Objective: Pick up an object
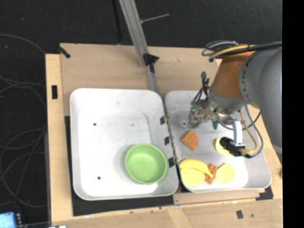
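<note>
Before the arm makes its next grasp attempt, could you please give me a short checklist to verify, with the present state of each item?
1. Gripper over the right bin: ok.
2. Gripper centred over the orange block: not ok; the block lies lower in the view, apart from it.
3. Orange block free of the yellow pieces: ok, a gap shows.
4. Gripper carrying nothing: cannot tell.
5. Green bowl out of the way in the left bin: ok.
</note>
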Action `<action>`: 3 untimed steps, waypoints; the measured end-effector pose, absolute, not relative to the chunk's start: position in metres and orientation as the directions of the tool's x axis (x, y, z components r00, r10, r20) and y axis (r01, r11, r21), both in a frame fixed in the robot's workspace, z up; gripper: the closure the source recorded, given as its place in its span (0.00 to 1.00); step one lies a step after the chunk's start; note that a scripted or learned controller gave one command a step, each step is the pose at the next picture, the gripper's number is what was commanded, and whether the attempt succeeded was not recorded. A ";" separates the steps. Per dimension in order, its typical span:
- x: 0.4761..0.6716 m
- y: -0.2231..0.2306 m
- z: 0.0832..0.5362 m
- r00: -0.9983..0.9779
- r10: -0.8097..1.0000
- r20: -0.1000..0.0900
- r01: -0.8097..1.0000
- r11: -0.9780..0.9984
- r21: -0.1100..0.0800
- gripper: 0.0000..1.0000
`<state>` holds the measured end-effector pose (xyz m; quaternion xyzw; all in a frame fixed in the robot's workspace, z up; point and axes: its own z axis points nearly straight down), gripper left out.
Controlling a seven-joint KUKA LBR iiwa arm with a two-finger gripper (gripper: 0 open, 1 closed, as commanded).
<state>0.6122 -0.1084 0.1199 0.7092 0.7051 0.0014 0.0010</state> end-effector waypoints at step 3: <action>0.617 -0.125 0.272 -0.003 1.000 -0.001 1.000 0.003 0.008 1.00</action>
